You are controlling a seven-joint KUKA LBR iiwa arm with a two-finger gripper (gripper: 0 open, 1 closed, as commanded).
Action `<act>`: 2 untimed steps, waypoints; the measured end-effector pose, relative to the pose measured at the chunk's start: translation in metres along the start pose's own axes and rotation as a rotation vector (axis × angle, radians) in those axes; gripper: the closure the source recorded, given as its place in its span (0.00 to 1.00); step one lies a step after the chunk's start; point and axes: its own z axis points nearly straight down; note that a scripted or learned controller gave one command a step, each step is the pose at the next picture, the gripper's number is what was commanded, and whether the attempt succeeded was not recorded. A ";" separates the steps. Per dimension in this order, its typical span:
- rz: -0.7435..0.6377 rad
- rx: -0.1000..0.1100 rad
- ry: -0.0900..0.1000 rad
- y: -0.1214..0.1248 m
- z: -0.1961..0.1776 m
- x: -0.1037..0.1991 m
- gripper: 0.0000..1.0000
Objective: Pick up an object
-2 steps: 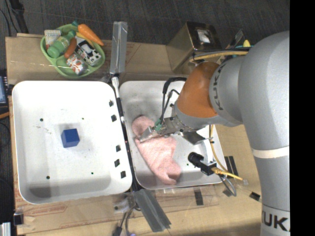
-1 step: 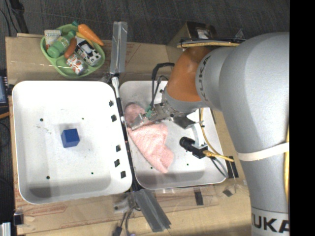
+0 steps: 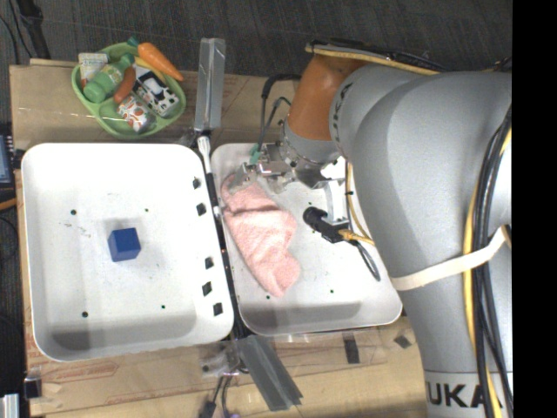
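The pincer [image 3: 261,165] hangs low in the right bin [image 3: 365,307], at the upper end of the pink cloth [image 3: 261,233], seemingly touching it; whether it is open or closed I cannot tell (the wrist hides the tips). The cloth lies crumpled against the bin's left wall, long axis running from upper left down to lower right. A blue cube [image 3: 124,244] sits in the left bin [image 3: 52,338]

The grey arm [image 3: 418,172] reaches in from the right, orange-banded wrist [image 3: 315,103] angled downward, end effector [image 3: 261,165] positioned low.
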 end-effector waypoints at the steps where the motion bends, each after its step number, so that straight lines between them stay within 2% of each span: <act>1: -0.042 0.003 0.002 -0.069 0.001 -0.012 0.00; 2: -0.176 -0.002 0.000 -0.047 0.000 0.005 0.00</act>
